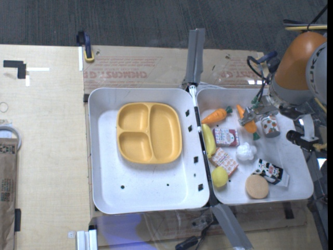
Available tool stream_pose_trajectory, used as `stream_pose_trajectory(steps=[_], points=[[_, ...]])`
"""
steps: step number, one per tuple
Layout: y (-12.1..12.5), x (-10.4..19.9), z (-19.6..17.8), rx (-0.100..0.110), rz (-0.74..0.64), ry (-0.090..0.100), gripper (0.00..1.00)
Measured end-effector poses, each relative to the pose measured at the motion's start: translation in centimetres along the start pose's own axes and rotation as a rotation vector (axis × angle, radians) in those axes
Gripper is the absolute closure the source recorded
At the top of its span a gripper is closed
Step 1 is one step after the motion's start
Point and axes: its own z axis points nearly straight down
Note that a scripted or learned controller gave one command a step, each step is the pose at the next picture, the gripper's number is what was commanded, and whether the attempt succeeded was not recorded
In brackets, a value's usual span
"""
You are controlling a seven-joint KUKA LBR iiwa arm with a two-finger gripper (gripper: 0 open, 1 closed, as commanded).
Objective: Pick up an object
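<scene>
Looking down, I see my claw (248, 116) low in the right bin (296, 189), near its 12 o'clock wall; whether it grips anything I cannot tell. An orange carrot (246, 120) lies right under it, long axis running 11 to 5 o'clock. Toys crowd the bin's 9 o'clock side; its 3 o'clock edge has bare floor.
</scene>
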Motion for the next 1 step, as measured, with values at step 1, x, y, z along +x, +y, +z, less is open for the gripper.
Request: stream_pose_trajectory(steps=[1], points=[[2.71,7.2,-12.54,0.004,-0.178,-0.002,1.0]])
